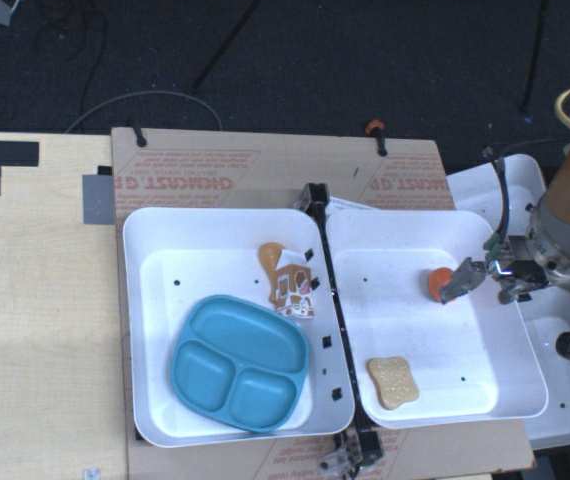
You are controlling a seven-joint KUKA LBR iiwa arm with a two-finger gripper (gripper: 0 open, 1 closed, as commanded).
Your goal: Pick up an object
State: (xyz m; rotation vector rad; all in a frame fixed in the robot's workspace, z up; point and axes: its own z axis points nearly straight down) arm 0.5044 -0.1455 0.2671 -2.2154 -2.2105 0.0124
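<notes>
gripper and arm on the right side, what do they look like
The gripper is a small metallic grey assembly with slim dark grey fingers reaching out from a shiny silver block. A thin dark cable curves up behind it. Further right, the arm shows a tan-orange section above a grey ring. Finer markings are too small to make out.

An orange, round object [439,283] lies near the right wall of the right bin [415,238], partly hidden behind a grey gripper finger. A tan, toast-shaped piece [393,382] lies flat near that bin's front edge. In the left bin [150,268], a blue three-compartment plate [239,362] sits tilted, beside a small printed packet [293,292] and an orange-tan piece [271,259].
</notes>
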